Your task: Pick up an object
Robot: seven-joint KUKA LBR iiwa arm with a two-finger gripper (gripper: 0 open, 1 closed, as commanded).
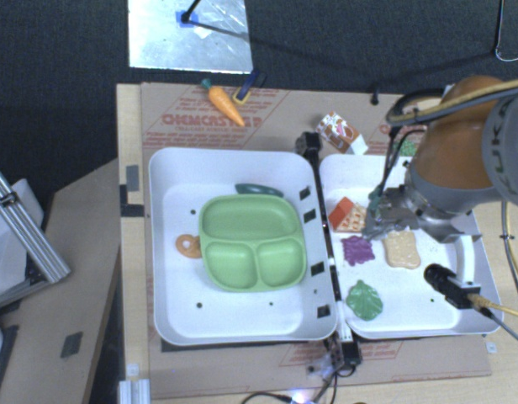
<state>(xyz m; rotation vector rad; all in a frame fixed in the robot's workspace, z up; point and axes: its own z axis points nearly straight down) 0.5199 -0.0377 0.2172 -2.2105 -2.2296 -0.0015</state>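
Note:
In the right bin lie a purple grape bunch, an orange-red toy slice, a tan bread-shaped piece and a green leafy toy. My gripper hangs low over this bin, between the orange-red slice and the bread piece, just above the grapes. The arm's grey wrist and orange band cover the bin's upper right part. The fingertips are too dark and small to read.
The left bin holds a green divided plate, a small orange ring and a dark green item behind the plate. A toy carrot and a wrapped snack lie on the cardboard beyond the bins.

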